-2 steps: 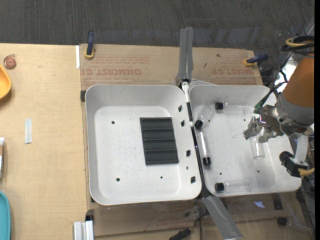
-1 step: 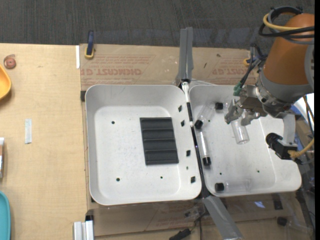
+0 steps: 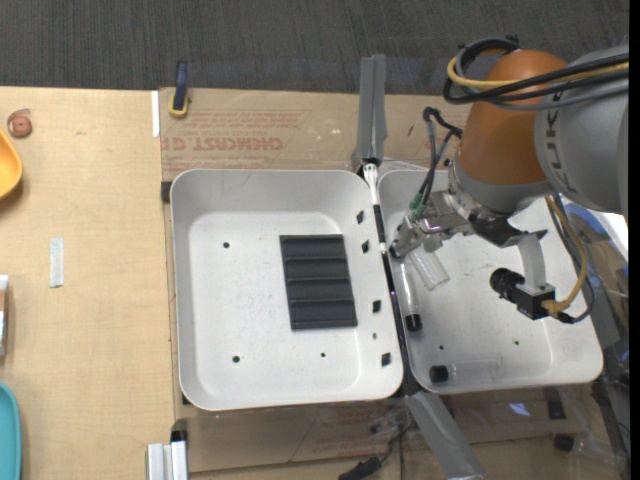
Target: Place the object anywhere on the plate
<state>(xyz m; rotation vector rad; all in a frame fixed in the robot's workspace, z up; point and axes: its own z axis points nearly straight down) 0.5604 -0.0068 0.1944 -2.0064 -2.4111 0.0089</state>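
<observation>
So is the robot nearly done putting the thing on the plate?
Not yet. Nothing looks done: the black ridged slab, probably the plate, sits in the left bin, while a small dark piece lies in the right bin. In hand: the tool hangs over the right bin's left side. Left: grabbing, carrying across, setting down.

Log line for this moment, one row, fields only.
arm: over right bin | gripper: low near divider, grasp unclear | black ridged plate: left bin, bare | task: pending
</observation>
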